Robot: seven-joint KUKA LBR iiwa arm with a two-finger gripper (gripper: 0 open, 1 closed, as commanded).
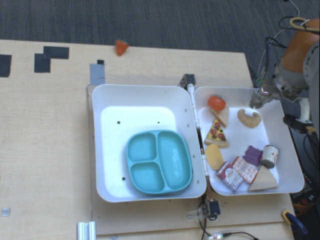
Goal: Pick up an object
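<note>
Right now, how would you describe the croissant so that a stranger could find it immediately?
Look at the right white bin, the one full of toy food. Near its far edge, close to the gripper, lies the croissant, to the right of the red tomato. It is the only tan, curved crescent; the pieces around it are wedges, packets or round.

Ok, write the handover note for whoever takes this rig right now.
Gripper: low over the right bin's far edge, just above the croissant; nothing visibly held.
Right bin also holds a tomato, pizza slice, yellow piece, purple item, small can, patterned packet.
Left bin: blue divided tray.
Done: nothing lifted yet.
Left: grasp and raise one object; the croissant is nearest.
</note>
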